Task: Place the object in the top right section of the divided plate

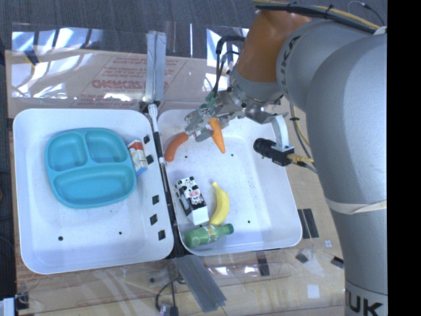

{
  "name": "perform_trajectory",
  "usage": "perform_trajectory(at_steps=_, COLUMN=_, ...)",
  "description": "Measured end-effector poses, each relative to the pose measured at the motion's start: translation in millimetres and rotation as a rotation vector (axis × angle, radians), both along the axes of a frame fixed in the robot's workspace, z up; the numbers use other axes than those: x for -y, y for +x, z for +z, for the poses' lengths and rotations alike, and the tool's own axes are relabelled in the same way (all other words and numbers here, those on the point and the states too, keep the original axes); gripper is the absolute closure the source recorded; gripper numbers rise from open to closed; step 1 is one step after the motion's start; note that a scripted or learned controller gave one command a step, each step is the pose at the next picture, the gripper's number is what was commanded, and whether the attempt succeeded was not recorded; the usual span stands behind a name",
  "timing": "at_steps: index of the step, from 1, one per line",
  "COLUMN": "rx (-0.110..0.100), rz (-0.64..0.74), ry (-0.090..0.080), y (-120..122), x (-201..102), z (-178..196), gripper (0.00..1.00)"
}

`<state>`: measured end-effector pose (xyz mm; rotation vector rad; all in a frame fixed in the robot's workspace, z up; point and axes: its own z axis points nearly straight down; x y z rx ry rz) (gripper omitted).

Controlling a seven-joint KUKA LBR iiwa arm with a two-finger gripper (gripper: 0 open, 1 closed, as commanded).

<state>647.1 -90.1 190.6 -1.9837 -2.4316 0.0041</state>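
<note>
Gripper [209, 121] first: I am seeing it hanging over the far part of the right white bin [276, 203], with a small orange carrot [218, 135] sitting between its fingers, so the fingers are closing on that carrot and holding it clear of the bin floor, tip pointing toward the near side. I am watching the big grey arm [329, 97] with its orange band reaching in from the right and covering much of that side.

Just left of the held carrot, an orange sausage-shaped piece [174, 145] is lying on the floor of the right bin near the divider between the bins. Nearer to me in the same bin, a black-and-white cow-patterned carton [191, 195] is lying beside a yellow banana [220, 204], and a green bottle [207, 236] is lying across the near edge, touching the banana's near end.

In the left white bin [39, 242], the turquoise divided plate [89, 166] is resting flat, well apart from the gripper. A small red-and-white can [137, 157] is leaning just beside the plate's right rim.
</note>
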Motion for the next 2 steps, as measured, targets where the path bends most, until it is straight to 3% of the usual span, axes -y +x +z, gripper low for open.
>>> perform_trajectory(at_steps=1, rx=-0.002, rz=0.000, ry=0.000, y=-6, x=-86, z=2, gripper=1.00)
perform_trajectory(at_steps=2, rx=0.004, rz=0.274, ry=0.000, y=9, x=-169, z=5, gripper=1.00)
